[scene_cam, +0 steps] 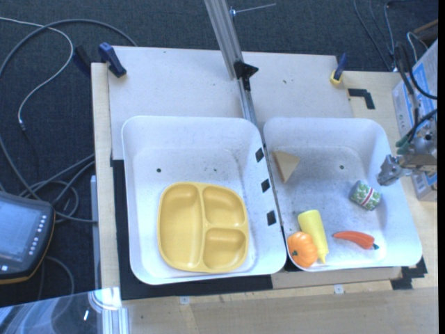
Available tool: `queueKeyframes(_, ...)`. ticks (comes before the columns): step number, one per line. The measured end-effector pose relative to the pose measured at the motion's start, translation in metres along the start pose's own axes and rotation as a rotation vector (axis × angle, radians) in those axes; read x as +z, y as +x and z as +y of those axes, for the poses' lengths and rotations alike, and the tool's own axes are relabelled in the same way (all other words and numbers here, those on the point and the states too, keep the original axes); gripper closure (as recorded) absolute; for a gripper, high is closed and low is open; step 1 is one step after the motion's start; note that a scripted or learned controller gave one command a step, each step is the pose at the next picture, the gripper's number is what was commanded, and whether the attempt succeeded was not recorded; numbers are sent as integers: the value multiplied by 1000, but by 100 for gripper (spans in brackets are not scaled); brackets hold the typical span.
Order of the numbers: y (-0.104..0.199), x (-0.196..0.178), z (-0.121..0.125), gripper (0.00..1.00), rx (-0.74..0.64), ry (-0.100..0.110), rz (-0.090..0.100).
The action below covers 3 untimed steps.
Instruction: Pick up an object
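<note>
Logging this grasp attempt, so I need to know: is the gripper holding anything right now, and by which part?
Nothing is held. The gripper sits at the right bin's right edge, apart from the green-and-white object below it.

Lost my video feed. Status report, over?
Gripper at right bin's right rim, holding nothing. Nearest: small green-and-white patterned cup. Path clear.

The pincer (389,170) is partly cut off; its arm leaves the frame.
</note>
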<state>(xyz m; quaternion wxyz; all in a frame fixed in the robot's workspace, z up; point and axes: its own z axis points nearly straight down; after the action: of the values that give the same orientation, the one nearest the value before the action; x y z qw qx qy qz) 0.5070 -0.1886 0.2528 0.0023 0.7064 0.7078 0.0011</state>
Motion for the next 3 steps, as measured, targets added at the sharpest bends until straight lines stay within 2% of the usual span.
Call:
queueKeyframes(2,113,13,23,100,-5,7,5)
queueKeyframes(3,168,25,25,100,-5,9,6)
